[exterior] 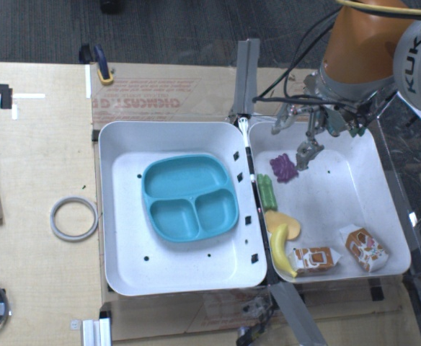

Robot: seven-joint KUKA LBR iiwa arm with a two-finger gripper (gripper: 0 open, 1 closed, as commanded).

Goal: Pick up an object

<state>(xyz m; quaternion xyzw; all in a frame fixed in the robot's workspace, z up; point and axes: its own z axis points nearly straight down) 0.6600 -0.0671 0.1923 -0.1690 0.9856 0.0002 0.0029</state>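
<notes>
Gripper (308,152) hovers beside the purple grapes (284,169), probably lining up a grasp; finger state unclear.

Turquoise tray (189,207) in a white bin (117,215); purple grapes (284,168), green pickle (267,191), yellow banana (280,240) (lower centre), pale wood surface (37,157)

Purple grape bunch (284,168), green pod (267,192), yellow banana (282,238) along right white bin's (355,193) left side. Two small printed cartons (315,259) (365,249) lie near its front edge.
</notes>
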